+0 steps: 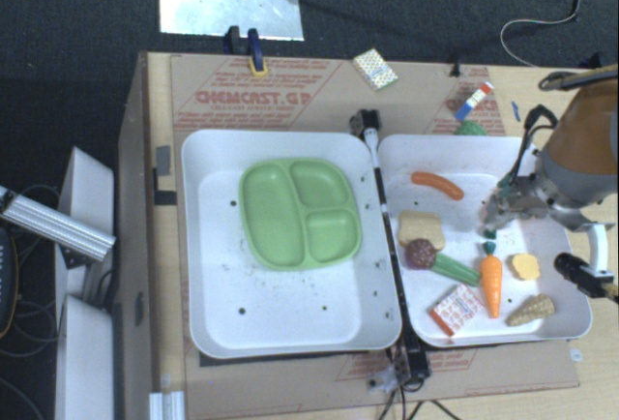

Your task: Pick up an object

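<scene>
Over the right bin (pixel 580 316), the gripper (pixel 495 215) hangs low, near that bin's middle, arm coming in from the right edge. Fingers are too small and blurred to read: can't tell how far apart they are or whether anything sits between them. Small teal piece (pixel 489 245) sits just below the fingertips; contact unclear.

Right bin contents:
- toy sausage (pixel 437 183), orange-red, far-left part of the bin, well apart from the gripper
- beige bread slice (pixel 422 227), near the left wall
- dark red round item (pixel 421 254), touching the bread's near edge
- green stick-shaped piece (pixel 456 268), just right of the red item, lying at a slant
- toy carrot (pixel 491 284), orange, pointing toward the near edge, just beside the green piece's right end
- small yellow piece (pixel 525 266), right of the carrot
- red and white packet (pixel 456 309), near edge, tilted
- tan corn cob (pixel 531 310), near-right corner area

Left bin (pixel 208 244) holds a green divided plate (pixel 300 213), three compartments, lying flat around the middle.

Outside the bins, on the cardboard at the far side: a small patterned block (pixel 374 68) and a red, white and blue item (pixel 473 102).
</scene>
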Robot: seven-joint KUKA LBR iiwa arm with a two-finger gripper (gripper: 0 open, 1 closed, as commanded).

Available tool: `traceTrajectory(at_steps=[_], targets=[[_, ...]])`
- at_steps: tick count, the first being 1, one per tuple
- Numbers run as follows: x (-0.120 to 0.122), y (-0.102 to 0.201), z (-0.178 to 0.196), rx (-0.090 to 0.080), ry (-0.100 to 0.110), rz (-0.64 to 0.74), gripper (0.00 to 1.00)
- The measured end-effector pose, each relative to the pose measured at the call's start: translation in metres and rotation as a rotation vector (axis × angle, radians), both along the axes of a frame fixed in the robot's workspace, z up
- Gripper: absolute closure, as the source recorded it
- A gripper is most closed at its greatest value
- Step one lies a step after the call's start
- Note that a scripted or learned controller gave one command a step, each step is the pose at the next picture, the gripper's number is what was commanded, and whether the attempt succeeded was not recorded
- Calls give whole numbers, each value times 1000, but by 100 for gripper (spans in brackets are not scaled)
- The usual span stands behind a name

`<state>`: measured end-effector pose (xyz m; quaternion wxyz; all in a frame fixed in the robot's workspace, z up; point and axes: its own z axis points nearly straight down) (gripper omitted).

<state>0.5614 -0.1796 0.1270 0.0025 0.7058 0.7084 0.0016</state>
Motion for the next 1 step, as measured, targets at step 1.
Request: traceTrajectory(at_steps=[1], targets=[[0,0,0,0,0,0,0]])
